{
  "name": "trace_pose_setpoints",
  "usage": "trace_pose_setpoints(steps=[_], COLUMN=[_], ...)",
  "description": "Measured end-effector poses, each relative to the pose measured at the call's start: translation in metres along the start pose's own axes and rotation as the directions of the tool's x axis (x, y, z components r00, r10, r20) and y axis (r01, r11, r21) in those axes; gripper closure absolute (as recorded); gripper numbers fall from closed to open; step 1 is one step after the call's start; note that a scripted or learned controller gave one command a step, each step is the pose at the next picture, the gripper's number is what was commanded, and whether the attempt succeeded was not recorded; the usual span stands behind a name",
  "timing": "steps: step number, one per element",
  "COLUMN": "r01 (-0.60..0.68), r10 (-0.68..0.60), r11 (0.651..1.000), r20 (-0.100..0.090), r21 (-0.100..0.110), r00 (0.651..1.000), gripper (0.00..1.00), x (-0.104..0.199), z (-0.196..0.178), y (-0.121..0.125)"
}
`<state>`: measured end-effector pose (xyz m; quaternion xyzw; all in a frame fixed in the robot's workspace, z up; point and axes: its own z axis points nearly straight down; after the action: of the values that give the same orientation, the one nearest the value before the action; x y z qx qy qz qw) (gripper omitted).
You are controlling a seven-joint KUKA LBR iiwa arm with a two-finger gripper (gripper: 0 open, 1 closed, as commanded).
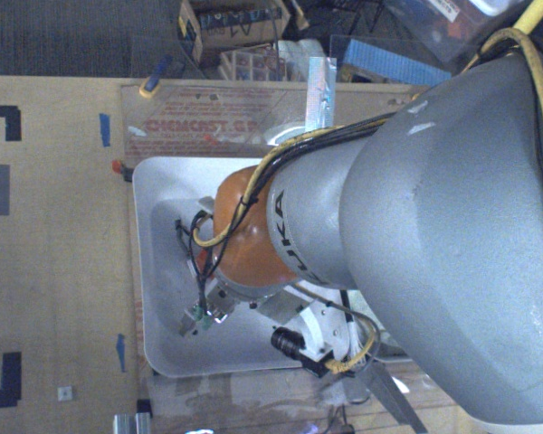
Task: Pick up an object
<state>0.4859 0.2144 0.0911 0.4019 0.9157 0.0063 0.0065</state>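
While the big grey arm (434, 215) sweeps in from the right and blocks much of what lies below, its orange band (244, 229) sits over the middle of a shallow white bin (154, 242). Black and yellow cables (199, 233) loop off the band's left side. Under the bin and around it spreads the pale wooden bench (54, 269), marked with blue tape strips and black corner marks. Beyond the bin's far edge lies a clear plastic sheet with faded red lettering (208, 120). The gripper (197, 317) hangs low near the bin's left wall, close to the floor of the bin. Whether it is closed or parted I cannot tell from here; the tip is too small and blurred. No object to pick can be made out; the arm covers most of the bin.
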Motion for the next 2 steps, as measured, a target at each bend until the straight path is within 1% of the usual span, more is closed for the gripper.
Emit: trace_pose_setpoints(steps=[1, 2], r01=[-0.231, -0.329], r10=[0.231, 0.329], r11=[0.973, 0.944], r20=[-0.002, 0.0], r21=[0.02, 0.025], r00=[0.973, 0.944], gripper=[1.0, 1.0], x=[-0.008, 0.005], z=[-0.188, -0.165], y=[-0.01, 0.0])
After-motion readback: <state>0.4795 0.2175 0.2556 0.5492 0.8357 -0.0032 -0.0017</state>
